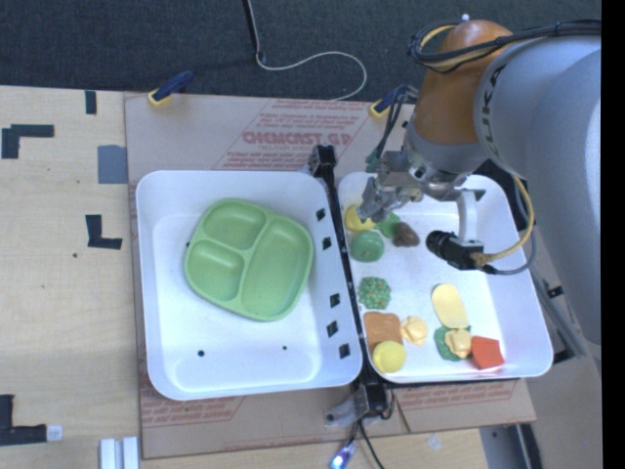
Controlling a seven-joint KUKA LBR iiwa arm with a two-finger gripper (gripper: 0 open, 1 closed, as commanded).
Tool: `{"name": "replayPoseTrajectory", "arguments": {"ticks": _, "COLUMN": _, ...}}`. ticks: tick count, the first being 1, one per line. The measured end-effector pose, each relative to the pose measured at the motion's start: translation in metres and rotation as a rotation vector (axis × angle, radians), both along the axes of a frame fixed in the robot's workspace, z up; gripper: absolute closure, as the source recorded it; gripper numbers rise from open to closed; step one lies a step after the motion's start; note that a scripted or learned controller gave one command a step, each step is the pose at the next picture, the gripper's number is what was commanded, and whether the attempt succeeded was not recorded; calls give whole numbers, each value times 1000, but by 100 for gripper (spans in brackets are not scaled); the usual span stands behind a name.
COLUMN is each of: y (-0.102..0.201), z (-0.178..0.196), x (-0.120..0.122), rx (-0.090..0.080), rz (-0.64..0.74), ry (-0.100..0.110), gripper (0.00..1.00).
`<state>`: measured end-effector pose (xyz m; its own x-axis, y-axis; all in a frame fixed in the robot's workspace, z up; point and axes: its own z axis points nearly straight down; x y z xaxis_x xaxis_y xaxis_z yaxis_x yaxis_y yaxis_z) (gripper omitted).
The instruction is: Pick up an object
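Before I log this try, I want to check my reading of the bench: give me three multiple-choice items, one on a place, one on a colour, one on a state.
1. Where does the green divided plate lie?
A. in the left bin
B. in the right bin
C. on the cardboard outside both bins

2. What colour is the block at the right bin's near right corner?
A. blue
B. red-orange
C. white

3. How does the plate rest?
A. standing on its edge
B. flat, compartments facing up
C. flipped upside down

Answers:
1. A, since it sits inside the left bin's white walls.
2. B, since it looks red-orange beside the small green and yellow pieces.
3. B, since its three hollows show from above.
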<state>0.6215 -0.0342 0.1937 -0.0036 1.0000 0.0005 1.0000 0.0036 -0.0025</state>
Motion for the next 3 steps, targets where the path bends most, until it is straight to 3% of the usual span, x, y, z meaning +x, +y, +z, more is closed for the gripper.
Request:
{"name": "replayPoseTrajectory", "arguments": {"ticks": 1, "y": 92, "z": 97, "x": 0, "rx": 3, "rz": 8, "ry": -12, "gripper": 100}}
{"name": "replayPoseTrajectory", "arguments": {"ticks": 2, "y": 149, "z": 209, "x": -61, "rx": 5, "rz": 7, "ry": -13, "gripper": 100}}
{"name": "replayPoseTrajectory", "arguments": {"ticks": 3, "y": 116, "z": 207, "x": -131, "rx": 0, "rz": -4, "ry": 2, "gripper": 100}}
